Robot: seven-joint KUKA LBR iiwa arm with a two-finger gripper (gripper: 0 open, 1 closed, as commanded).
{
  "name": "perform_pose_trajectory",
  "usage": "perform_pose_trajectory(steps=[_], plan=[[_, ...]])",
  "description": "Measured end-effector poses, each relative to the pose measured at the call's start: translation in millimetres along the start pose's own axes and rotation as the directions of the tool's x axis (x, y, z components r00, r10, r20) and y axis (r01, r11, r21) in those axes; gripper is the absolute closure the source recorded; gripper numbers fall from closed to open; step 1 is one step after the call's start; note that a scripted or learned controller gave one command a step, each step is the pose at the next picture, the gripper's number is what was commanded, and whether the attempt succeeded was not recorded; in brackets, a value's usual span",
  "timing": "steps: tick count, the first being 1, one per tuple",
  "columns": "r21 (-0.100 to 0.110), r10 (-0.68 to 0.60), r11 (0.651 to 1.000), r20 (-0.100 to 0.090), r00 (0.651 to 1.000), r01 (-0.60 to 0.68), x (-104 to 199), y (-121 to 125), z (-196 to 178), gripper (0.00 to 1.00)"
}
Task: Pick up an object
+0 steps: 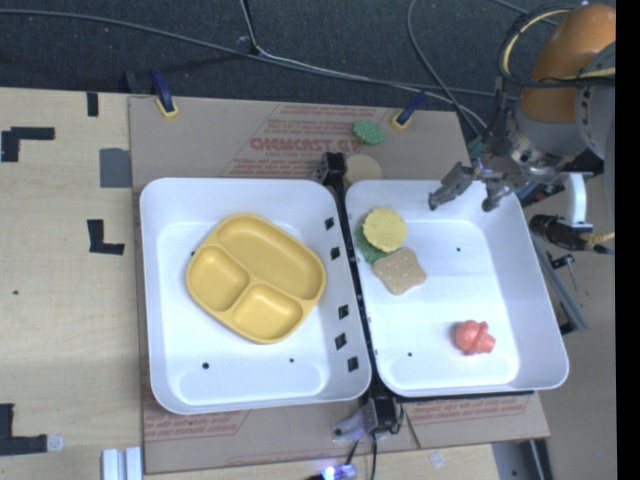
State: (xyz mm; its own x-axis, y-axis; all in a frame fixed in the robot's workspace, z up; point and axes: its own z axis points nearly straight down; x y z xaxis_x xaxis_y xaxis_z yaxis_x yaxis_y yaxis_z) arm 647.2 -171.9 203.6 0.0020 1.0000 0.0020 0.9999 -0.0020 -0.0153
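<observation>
The gripper hangs over the far edge of the right bin, fingers spread apart, nothing between them. Empty-handed, then, and any of three candidates will do: a yellow round piece near the bin's left wall, a tan toast-shaped piece touching it on the near side, and a pink lump well apart from both, toward the bin's near right corner.

Here is the danger. The yellow piece and the tan piece sit pressed together, with a sliver of green peeking out beneath them, right beside the bin's left wall. Drop the fingers there and one could land on the neighbour, or shove the pile against the wall, and the grasp comes up with nothing. The pink lump looks the safer bet, alone on bare white floor, though it is small and knobbly and could squirt out of a closing pinch.

The left bin, across the divider from the right bin, carries a yellow compartment tray. Both bins rest on a cardboard sheet over a pale wooden bench. Beyond the right bin's far left corner, a green round piece lies on the cardboard, outside any bin. Cables trail over dark carpet behind.
</observation>
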Motion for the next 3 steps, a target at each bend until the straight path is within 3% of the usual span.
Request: perform_pose_trajectory(steps=[1,3], plan=[[-0.014,-0.003,1.000,0.003,1.000,0.003,0,3,-9,0.00],[-0.011,-0.005,1.000,0.003,1.000,0.005,11,-1,92,0.00]])
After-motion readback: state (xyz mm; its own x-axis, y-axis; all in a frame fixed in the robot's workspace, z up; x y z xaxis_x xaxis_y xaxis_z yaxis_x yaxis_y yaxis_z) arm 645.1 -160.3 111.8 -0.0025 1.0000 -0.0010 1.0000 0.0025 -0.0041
